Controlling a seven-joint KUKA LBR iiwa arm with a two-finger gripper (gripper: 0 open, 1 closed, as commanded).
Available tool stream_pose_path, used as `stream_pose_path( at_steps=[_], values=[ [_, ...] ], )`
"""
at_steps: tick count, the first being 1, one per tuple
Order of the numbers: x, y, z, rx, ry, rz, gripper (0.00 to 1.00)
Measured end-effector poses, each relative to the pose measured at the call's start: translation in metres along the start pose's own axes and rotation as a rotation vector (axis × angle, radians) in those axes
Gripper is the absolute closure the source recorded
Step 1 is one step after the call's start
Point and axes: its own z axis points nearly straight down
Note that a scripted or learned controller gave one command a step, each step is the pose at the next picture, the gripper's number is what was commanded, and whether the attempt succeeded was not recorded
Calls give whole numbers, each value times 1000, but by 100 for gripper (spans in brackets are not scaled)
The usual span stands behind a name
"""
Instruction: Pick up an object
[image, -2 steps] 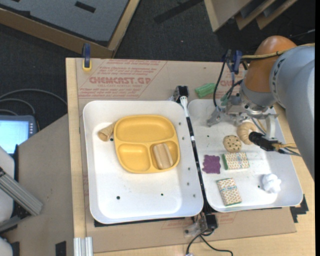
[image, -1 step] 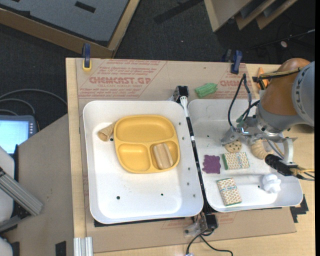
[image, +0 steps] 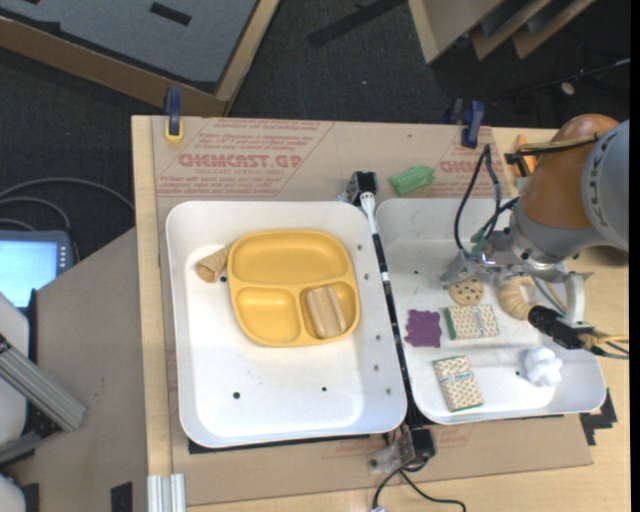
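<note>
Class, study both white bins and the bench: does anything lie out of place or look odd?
Yes: a green object lies on the bench above the right bin, outside both bins. A tan item sits wedged beside the yellow tray, not in a compartment.

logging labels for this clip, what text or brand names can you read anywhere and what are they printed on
"CHEMCAST G.P" in red, on the brown protective sheet behind the left bin.
The same red print starts again right of the green object, but wires cut it off and it cannot be read whole.
Smaller red lines above and below the brand: too blurred to read.
The two patterned packets in the right bin: any print too small to read.
</note>
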Motion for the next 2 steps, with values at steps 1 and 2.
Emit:
stream_pose_path(
  at_steps=[1, 2],
  values=[
    [0, 1, -11, -3, -1, 1, 100],
    [0, 0, -10, -2, -1, 1, 0]
  ],
)
